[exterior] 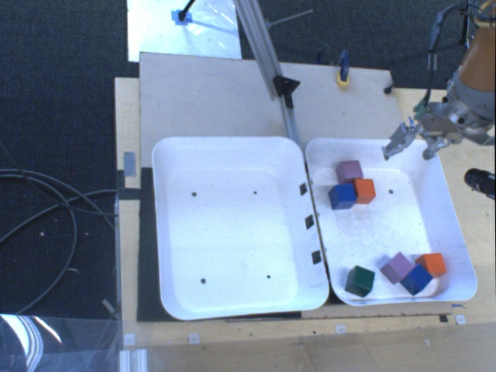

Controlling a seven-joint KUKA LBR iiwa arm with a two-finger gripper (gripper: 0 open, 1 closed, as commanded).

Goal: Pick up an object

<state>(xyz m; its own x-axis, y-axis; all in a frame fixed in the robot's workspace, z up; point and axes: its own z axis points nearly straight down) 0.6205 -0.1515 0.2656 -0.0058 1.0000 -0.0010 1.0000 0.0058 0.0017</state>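
My gripper (pixel 413 146) hangs over the far right edge of the right bin (pixel 453 227), its two fingers spread apart with nothing between them. In that bin a purple block (pixel 349 170), an orange block (pixel 364 191) and a blue block (pixel 342 197) cluster near the back left. Along the front edge lie a green block (pixel 359 280), a second purple block (pixel 397 267), a second blue block (pixel 416 279) and a second orange block (pixel 432 264). The gripper is up and to the right of the nearest cluster.
The left bin (pixel 167 231) adjoins the right one along a shared wall with black clips (pixel 309 222). A slanted metal pole (pixel 260 37) crosses the back of the bench. Cables (pixel 46 215) lie at the left.
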